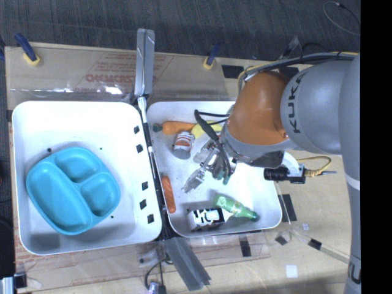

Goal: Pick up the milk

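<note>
Here, in the camera view, the grey arm [318, 103] with its orange band reaches in from the right over the right bin [269, 216]. Its gripper [199, 176] hangs above the middle of that bin, fingers spread apart with nothing between them. The milk [206, 217], a small black-and-white carton, lies on its side near the front wall of the right bin, below the gripper and apart from it. Just beside the milk on its right lies a green bottle [236, 207]. A carrot [168, 193] lies along the bin's left wall. Toward the back sit a small can [182, 143], an orange item [176, 127] and a yellow one [205, 129]. The left bin [37, 118] holds a blue divided plate [70, 190].
</note>
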Robot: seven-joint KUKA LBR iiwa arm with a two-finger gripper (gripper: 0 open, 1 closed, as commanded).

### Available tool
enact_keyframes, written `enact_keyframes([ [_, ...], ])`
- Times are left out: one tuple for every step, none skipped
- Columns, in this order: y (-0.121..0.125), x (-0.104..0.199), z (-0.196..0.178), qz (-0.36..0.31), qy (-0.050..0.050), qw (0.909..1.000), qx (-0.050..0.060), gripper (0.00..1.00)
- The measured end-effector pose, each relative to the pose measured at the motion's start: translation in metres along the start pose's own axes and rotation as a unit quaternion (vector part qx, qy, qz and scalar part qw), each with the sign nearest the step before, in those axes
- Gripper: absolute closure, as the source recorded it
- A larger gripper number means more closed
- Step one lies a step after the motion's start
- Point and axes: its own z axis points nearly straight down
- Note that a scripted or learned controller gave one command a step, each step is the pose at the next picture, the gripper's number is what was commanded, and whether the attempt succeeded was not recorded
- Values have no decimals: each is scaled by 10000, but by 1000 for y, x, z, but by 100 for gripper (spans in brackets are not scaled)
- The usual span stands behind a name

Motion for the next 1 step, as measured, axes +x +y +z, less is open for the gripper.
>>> enact_keyframes([
  [-11, -18, -11, -220, -12, 9998, -3, 0],
])
